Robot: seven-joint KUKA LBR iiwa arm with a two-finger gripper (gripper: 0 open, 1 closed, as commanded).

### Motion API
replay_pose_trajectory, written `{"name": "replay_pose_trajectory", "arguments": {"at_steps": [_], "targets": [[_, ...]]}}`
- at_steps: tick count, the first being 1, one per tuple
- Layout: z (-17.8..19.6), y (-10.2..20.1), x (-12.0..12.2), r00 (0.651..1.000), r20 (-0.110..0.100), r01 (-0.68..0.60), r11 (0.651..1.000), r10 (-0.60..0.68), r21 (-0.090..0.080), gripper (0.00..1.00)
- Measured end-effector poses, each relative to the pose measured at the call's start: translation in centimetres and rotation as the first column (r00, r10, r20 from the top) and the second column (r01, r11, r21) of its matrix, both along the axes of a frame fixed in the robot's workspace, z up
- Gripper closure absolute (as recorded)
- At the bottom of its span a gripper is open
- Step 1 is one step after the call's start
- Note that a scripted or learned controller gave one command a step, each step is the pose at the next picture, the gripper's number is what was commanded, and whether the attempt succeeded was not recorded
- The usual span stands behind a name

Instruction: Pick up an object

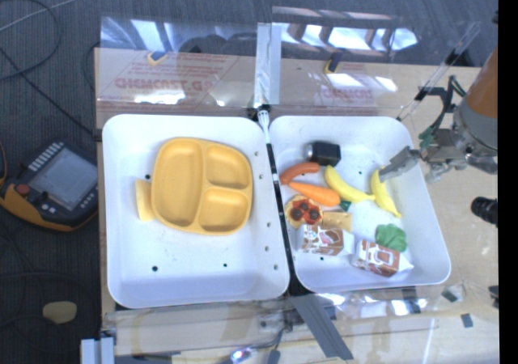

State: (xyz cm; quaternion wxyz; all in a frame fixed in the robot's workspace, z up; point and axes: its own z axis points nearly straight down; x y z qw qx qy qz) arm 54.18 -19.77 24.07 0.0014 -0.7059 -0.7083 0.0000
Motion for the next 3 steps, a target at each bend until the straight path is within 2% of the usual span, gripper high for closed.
{"name": "replay_pose_trajectory", "arguments": {"at_steps": [1, 2, 3], "targets": [[-9.6, 0.3, 4.2, 0.994, 0.0, -0.106, 0.994, 0.106, -0.002, 0.0], [-14.3, -1.4, 5.7, 0.989, 0.011, -0.144, 0.99, 0.144, 0.002, 0.0], [-13.4, -1.4, 5.7, 0.989, 0.011, -0.145, 0.989, 0.145, -0.001, 1.0]]}}
